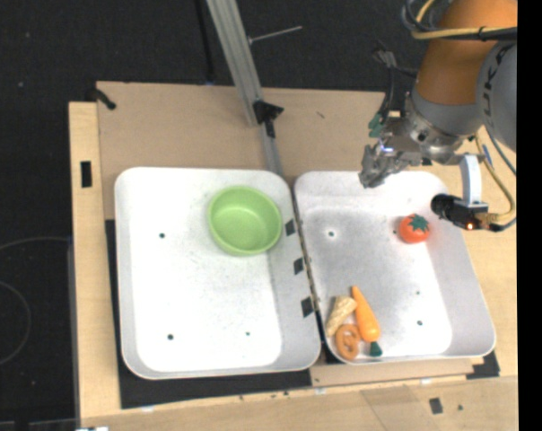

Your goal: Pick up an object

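Note:
A red toy tomato (414, 228) with a green stem lies in the right bin (432, 330), toward its far right side. An orange toy carrot (365, 314), a beige piece (340, 312) and a round orange slice (347, 339) cluster at the right bin's near left corner. A green bowl (244, 221) sits in the left bin (163, 330), in its far right part. My gripper (374, 174) hangs over the far edge of the right bin, up and left of the tomato, with nothing seen between its fingers.
A grey metal post (238, 52) slants up from the bench behind the seam between the bins. Black clips (300, 268) line the divider between the two bins. Brown board (181, 124) surrounds both bins.

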Robot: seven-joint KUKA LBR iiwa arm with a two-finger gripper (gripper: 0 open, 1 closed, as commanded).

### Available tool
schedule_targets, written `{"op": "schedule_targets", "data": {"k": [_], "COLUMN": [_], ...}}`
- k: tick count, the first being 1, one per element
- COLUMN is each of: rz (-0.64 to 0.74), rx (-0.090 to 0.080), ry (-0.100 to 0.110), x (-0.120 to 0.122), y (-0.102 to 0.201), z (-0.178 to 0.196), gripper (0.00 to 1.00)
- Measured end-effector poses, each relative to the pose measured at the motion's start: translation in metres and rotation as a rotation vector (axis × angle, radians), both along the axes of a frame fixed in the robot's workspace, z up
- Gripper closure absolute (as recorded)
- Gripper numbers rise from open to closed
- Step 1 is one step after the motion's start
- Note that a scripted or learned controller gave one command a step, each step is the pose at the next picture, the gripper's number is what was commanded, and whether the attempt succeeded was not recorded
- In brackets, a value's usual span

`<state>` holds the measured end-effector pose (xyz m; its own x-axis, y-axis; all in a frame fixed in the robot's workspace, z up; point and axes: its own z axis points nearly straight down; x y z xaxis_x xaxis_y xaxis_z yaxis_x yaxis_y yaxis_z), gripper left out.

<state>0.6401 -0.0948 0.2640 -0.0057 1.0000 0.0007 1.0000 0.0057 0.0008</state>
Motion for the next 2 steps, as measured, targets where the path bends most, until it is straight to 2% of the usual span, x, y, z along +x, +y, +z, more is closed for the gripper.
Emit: {"op": "schedule_targets", "data": {"k": [2], "rz": [0.0], "rx": [0.0], "ry": [0.002], "x": [-0.054], "y": [0.092], "z": [-0.016], "gripper": [1.0]}}
